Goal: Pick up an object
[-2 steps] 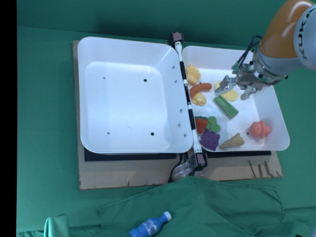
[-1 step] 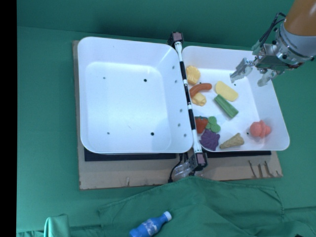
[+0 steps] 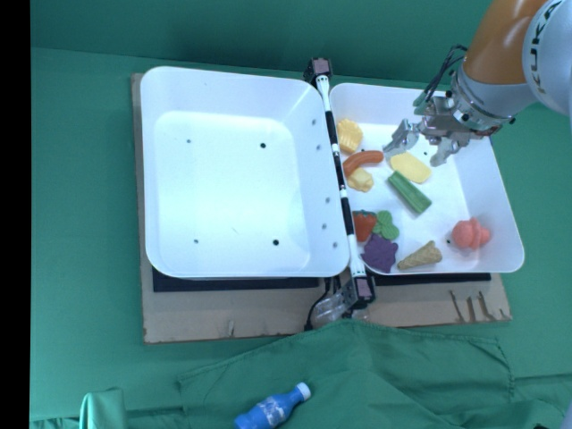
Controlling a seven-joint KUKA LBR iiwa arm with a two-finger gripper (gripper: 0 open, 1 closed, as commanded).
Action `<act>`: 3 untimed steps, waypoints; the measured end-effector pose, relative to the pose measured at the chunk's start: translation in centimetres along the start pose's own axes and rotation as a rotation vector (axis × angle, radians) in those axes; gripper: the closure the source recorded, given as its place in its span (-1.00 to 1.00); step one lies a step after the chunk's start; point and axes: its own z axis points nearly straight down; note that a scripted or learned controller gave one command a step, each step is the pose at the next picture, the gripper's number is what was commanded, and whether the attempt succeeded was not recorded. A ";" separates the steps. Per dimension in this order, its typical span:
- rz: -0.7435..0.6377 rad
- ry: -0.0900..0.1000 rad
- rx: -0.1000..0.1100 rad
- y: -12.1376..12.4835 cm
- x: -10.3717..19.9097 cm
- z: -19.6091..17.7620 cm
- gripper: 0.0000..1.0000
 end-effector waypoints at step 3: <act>0.004 -0.004 -0.024 -6.9 -2.3 7.2 -1.00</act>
